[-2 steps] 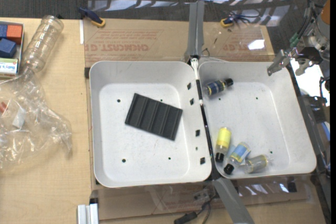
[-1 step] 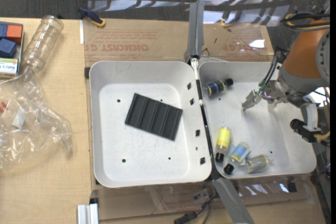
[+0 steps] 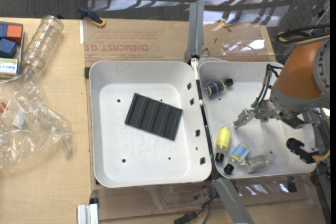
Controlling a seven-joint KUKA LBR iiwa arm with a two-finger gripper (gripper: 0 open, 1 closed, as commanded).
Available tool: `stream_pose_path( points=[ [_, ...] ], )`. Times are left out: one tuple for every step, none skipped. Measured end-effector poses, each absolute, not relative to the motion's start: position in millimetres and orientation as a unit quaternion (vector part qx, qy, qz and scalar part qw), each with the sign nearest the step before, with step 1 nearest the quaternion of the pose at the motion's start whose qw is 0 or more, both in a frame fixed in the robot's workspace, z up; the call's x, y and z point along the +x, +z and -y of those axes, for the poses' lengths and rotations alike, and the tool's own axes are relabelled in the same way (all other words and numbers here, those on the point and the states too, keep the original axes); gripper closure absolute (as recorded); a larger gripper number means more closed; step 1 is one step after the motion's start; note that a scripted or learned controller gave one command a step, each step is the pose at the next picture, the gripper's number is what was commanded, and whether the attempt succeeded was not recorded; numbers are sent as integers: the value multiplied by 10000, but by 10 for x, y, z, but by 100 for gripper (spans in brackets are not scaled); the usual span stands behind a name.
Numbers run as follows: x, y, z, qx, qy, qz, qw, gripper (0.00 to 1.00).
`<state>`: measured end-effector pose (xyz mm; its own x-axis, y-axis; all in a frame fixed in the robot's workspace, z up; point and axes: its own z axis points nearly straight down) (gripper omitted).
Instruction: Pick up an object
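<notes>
My gripper (image 3: 242, 118) hangs over the middle of the right bin (image 3: 294, 168), reaching in from the right under the orange band of the arm (image 3: 300, 77). Nothing shows in its grasp. Small bottles lie around it: a dark blue one with a yellow band (image 3: 217, 86) at the bin's back left, a yellow one (image 3: 223, 140) just below and left of the gripper, a light blue one (image 3: 238, 155) and a clear one (image 3: 256, 164) near the front wall. A dark ribbed slab (image 3: 154, 116) lies flat in the left bin (image 3: 105, 165).
A grey divider bar (image 3: 194, 29) runs between the bins at the back. On the bench at the left lie a clear plastic bottle (image 3: 40, 43), crumpled clear wrap (image 3: 26, 123) and a box of coloured blocks (image 3: 9, 45). Cardboard (image 3: 136, 42) lies behind the bins.
</notes>
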<state>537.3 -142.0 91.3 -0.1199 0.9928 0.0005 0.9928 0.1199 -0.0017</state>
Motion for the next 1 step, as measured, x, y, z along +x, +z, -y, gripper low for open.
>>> stream_pose_path(
  points=[
    [5308,1340,1807,-7068,3,7074,-1,0]
  ],
)
